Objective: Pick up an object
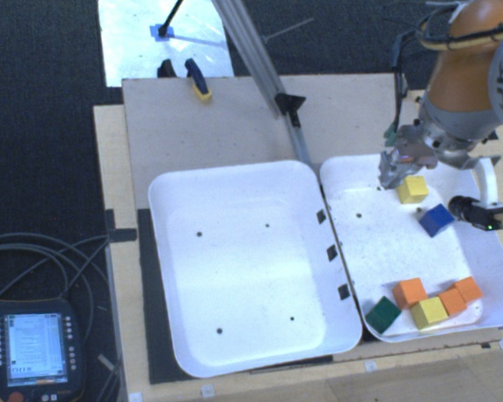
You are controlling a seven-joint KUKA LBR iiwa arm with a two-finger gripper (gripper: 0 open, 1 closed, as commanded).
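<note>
gripper (392, 172) beside yellow cube (412, 189)

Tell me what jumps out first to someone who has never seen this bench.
The grey arm with its orange band reaches in from the right, its tool low over the far end of the right bin, just beside a yellow block. Bright blocks fill that bin: a blue block mid-way, and a green block, orange blocks and another yellow one clustered at the near edge. The left bin is plain white.

The bench (219, 128) bears two white bins (248, 266) side by side.
</note>
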